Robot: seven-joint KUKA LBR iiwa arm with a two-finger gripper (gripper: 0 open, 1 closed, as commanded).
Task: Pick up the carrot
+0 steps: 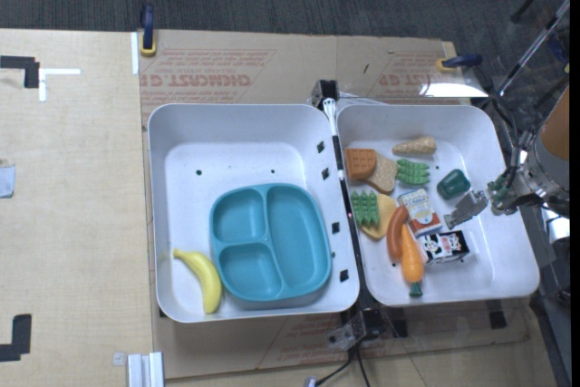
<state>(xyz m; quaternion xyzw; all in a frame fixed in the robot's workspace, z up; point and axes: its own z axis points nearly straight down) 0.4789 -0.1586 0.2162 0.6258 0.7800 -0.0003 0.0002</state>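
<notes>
Camera view: looks down at a slant on the desk (72, 222), a pale wooden surface with a sheet of cardboard (236, 68) under two white bins.
Left bin (181, 131): holds a teal divided plate (270, 242) with three compartments, lying a little toward the near right part of the bin.
Banana (203, 277): yellow, lying on the bin floor just left of the plate, near the bin's front left corner.
Right bin (507, 272): sits directly beside the left bin, sharing the middle edge, and carries a cluster of toy food.
Back of right bin: an orange waffle-like square (361, 162), a slice of bread (381, 175) touching it, a pale beige piece (414, 145) farther back, and a green pea pod (412, 170).
Middle of right bin: a green ridged piece (364, 208) resting on a yellow wedge (381, 220), and a small dark green block (453, 184) to the right.
Carrot (411, 260): orange with a green stem end toward the front, lying in the front part of the right bin, beside a red-orange pepper-like piece (395, 236) on its left and touching a small black and white carton (444, 245) on its right.
End effector (468, 208): over the right side of the right bin, right of the carrot and apart from it; I cannot tell whether it is open or closed.
Arm (553, 149): enters from the right edge.
</notes>
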